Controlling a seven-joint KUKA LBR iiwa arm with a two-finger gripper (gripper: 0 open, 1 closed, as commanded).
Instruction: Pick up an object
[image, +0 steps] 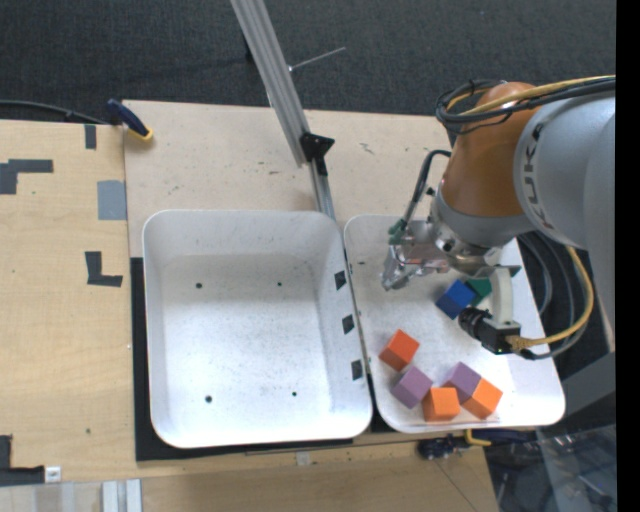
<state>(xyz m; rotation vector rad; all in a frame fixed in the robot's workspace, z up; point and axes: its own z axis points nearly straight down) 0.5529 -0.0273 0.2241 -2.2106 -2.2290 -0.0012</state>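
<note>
The arm reaches in from the right over the right bin (552, 400), its gripper (397, 272) hanging above the bin's upper left part. Whether the fingers are open or closed cannot be told, and nothing shows between them. A blue block (456, 299) lies just beside the wrist. Nearer the front edge sit three orange blocks (400, 350) and two purple blocks (411, 385). The left bin (160, 300) stands alongside on the counter (60, 330).

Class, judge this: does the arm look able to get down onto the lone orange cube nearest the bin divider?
Probably yes. The orange cube stands apart from the other blocks, nothing covers it, and the end effector hangs just above it.
</note>
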